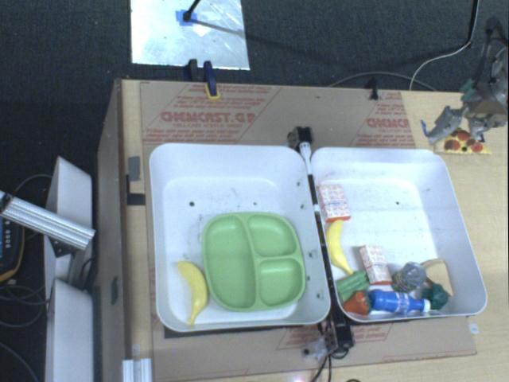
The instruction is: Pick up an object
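The gripper [445, 126] hangs at the far right, above the bench beyond the right bin's back corner. A small red and yellow object [464, 142] shows just below it; whether it is held or lies on the bench I cannot tell. The right bin [398, 173] holds a red-and-white box [333, 201], a yellow banana [338, 247], a small carton [374, 263], a green piece [352, 281], a blue bottle [395, 302] and a grey crumpled item [409, 275], crowded in its front corner. In the left bin [231, 165] lie a green divided plate [254, 261] and another banana [193, 290].
A black clamp [303, 138] sits at the back where the two bins meet. A silvery sheet [189, 22] lies on the dark floor behind the bench. White frame parts [67, 237] stand at the left. A cable [398, 78] runs across the back of the bench.
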Robot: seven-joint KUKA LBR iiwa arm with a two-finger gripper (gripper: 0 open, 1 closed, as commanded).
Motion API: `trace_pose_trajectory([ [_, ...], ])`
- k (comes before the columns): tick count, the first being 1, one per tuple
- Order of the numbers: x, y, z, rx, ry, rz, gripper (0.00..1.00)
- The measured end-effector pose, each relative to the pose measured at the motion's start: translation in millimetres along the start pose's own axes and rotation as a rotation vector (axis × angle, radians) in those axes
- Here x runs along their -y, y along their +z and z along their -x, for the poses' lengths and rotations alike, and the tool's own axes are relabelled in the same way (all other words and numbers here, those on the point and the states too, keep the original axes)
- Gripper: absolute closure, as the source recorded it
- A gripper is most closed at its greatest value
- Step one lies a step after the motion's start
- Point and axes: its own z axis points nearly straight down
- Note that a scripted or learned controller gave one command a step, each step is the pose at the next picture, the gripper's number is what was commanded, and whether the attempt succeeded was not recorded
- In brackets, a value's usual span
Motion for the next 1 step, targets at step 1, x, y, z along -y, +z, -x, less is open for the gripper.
trace_pose_trajectory([
  [1, 54.3, 15.2, -0.5, -0.007, 0.013, -0.011, 1.00],
])
